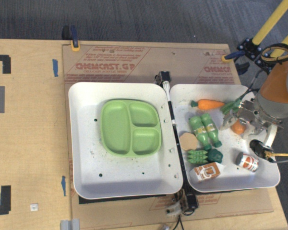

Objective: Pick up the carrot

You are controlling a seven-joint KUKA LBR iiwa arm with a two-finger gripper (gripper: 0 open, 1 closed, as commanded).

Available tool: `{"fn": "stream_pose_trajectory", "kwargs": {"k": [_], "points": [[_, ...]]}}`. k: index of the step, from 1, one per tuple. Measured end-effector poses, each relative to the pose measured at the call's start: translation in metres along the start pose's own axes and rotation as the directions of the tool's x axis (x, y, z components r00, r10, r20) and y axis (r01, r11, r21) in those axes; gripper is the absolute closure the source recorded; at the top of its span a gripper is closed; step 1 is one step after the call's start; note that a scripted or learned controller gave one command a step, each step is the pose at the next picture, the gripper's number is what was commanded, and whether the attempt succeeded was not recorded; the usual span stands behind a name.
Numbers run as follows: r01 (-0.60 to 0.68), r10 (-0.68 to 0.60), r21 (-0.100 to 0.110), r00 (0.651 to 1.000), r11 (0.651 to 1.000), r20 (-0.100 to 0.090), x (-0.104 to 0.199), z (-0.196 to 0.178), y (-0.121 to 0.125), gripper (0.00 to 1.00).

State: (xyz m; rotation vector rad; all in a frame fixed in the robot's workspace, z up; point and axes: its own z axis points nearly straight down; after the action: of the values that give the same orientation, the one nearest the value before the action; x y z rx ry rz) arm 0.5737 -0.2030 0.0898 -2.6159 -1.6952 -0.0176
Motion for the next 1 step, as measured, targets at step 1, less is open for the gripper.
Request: {"fn": "stream_pose_trajectory", "kwargs": {"k": [1], "points": [[0.087, -0.087, -0.005, 0.996, 0.996, 0.002, -0.0027, -0.0001, -0.0044, 0.0]]}}
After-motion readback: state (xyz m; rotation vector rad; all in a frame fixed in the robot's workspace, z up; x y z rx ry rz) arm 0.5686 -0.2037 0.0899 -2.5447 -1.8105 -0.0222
